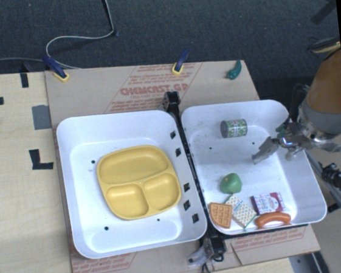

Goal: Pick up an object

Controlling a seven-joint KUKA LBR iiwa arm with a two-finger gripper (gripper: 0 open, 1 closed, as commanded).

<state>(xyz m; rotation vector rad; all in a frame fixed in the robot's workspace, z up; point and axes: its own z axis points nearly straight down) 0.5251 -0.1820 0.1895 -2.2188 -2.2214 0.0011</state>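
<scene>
Green rounded toy (pixel 230 183) on smooth white bin (pixel 297 173), beside ridged waffle (pixel 221 214).

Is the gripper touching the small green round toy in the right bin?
Apart. The camera view shows the gripper over bare white bin floor, with a clear stretch of the right bin between it and the small green round toy.

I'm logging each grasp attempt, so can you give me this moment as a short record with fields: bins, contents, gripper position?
left bin: yellow divided tray
right bin: small can lying on its side near the far wall; green ball mid-bin; waffle, cracker, red-and-white packet and hot dog along the near wall
gripper: over the right bin's right side, nothing between its fingers
</scene>
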